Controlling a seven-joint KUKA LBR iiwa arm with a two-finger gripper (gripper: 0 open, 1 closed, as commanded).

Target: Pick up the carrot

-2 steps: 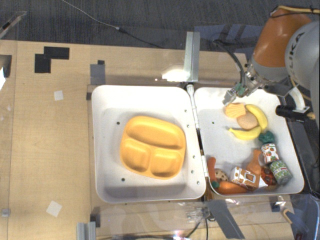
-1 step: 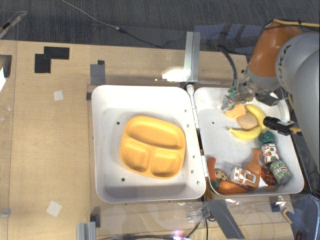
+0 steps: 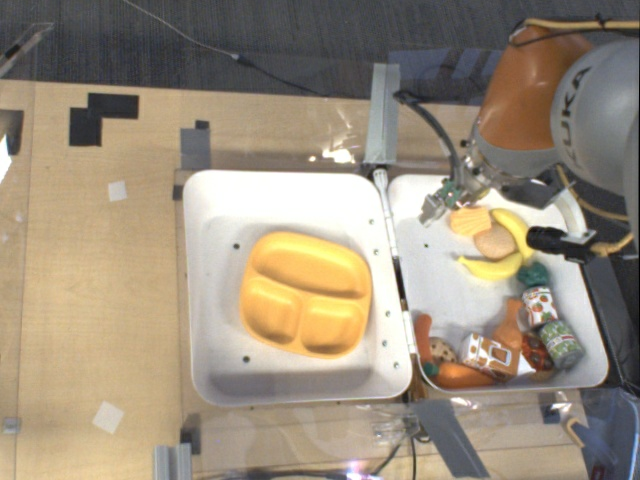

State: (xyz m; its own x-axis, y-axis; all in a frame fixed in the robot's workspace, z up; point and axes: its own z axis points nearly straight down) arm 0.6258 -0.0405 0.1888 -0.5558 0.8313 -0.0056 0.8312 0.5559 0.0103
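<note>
While gripper [image 3: 447,200] hovers at right bin's [image 3: 590,313] far-left, I can't tell its state; carrot [image 3: 462,374] lies well nearer, long axis left-right, along near wall

At the upper right of the frame, the grey arm [image 3: 600,108] carries dark letters reading "UKA", cut off at its edge. The small carton [image 3: 487,353] and cans [image 3: 548,323] at lower right bear print too small to read.

Yellow tray [image 3: 303,293] in left bin [image 3: 215,298]
</note>
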